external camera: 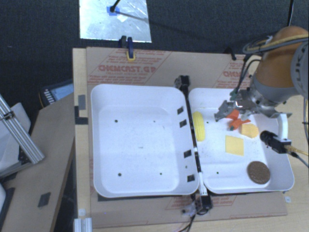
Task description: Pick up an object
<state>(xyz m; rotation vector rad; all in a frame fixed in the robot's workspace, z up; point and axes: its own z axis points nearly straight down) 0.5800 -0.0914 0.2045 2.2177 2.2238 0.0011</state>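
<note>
The right white bin (282,180) holds several items. A yellow corn cob (198,125) lies by its left wall. A small orange carrot-like piece (236,121) sits near the bin's far middle, with an orange-yellow wedge (250,130) just right of it. A flat yellow cheese slice (234,145) lies in the middle and a round brown cookie (259,172) at the near right. My gripper (230,111) is low in this bin, right at the orange piece and partly covering it. Whether it has hold of the piece is not visible.
The left white bin (104,178) sits beside the right one, joined by a black clipped divider (189,129). The grey arm with its orange band (285,42) hangs over the right bin's far right corner. A black and white attachment (276,140) juts over the right rim.
</note>
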